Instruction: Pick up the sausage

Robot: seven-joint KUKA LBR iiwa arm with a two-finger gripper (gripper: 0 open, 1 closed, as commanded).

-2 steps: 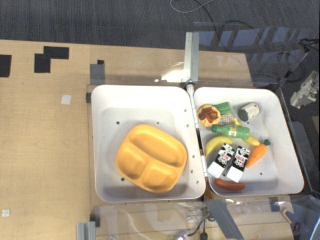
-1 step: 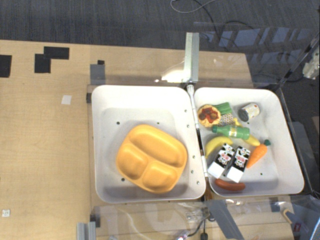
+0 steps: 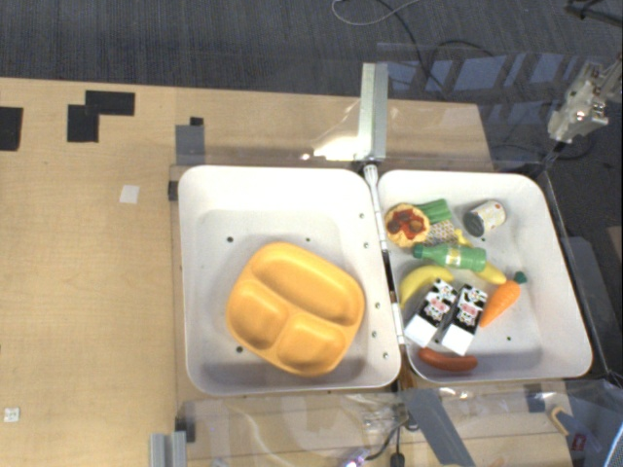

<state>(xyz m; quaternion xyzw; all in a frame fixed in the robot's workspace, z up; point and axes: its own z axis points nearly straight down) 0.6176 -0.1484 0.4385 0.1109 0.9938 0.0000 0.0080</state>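
Camera view is showing the sausage (image 3: 449, 361) lying near the front wall of the right bin (image 3: 565, 305), just beside two cartons (image 3: 447, 315). A descent from the front side is being advised, avoiding them; the gripper's state cannot be told.

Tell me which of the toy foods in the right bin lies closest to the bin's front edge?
The sausage, reddish-brown and lying flat along the front wall of the right bin. The carrot and banana sit farther back, behind the two small cartons.
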